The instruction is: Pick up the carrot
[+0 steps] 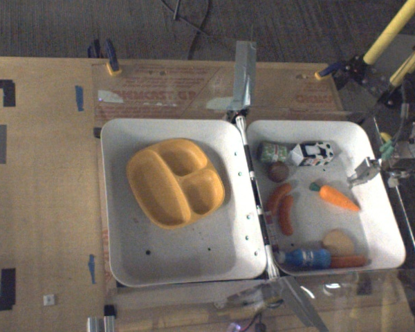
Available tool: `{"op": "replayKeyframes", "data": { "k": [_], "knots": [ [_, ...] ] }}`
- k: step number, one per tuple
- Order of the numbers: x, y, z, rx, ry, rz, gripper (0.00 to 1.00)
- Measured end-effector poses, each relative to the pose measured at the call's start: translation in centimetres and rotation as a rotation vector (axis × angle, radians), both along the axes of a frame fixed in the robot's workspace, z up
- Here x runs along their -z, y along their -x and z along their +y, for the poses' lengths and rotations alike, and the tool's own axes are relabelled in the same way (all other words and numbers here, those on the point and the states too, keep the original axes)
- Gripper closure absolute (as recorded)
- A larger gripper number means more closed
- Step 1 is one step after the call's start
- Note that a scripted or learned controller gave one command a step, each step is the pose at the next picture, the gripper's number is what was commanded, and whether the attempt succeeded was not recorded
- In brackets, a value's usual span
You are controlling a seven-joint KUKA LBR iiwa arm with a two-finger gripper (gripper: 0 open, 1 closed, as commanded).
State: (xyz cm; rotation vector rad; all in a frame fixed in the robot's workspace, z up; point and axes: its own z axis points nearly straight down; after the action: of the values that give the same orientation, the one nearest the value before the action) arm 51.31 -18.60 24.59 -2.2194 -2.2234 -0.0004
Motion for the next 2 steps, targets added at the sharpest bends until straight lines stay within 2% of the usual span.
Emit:
{"op": "replayKeyframes", "data": {
  "k": [1, 2],
  "knots": [
    [-3.2, -1.5, -1.3, 0.031, 0.002, -0.003, 0.00],
    [-1.6, -2.9, -0.4, 0.183, 0.001, -0.001, 0.00]
  ]
}}
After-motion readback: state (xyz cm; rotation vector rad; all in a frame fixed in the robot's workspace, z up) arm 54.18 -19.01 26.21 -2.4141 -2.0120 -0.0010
